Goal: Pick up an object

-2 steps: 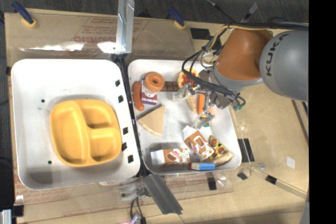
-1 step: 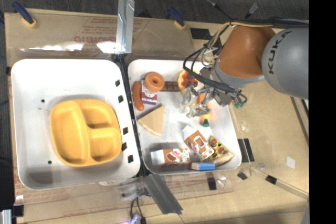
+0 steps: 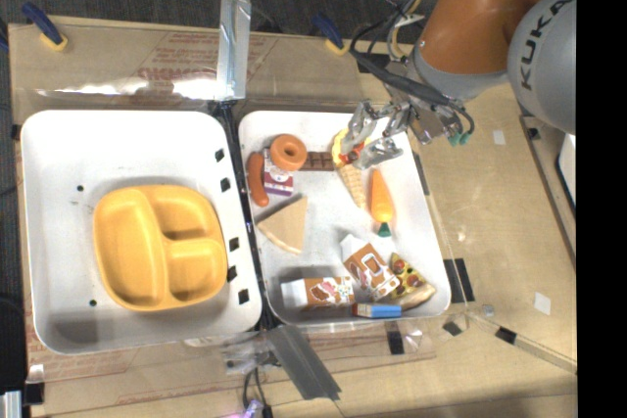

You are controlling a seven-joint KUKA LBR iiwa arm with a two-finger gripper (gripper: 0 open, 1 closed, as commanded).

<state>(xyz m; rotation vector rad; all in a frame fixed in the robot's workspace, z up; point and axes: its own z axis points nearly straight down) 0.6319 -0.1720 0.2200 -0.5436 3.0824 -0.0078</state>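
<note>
In the camera view, the gripper (image 3: 377,137) hangs over the far end of the right bin (image 3: 431,210), among a yellow toy (image 3: 342,150), a cone (image 3: 353,183) and a carrot (image 3: 380,198). Whether it is spread or pinching, I cannot tell. Crowding risks a missed or double grab. The carrot is small, orange and smooth.

Yellow tray (image 3: 157,245) in white bin (image 3: 59,142); orange doughnut (image 3: 288,152), red sausage (image 3: 258,179).
</note>
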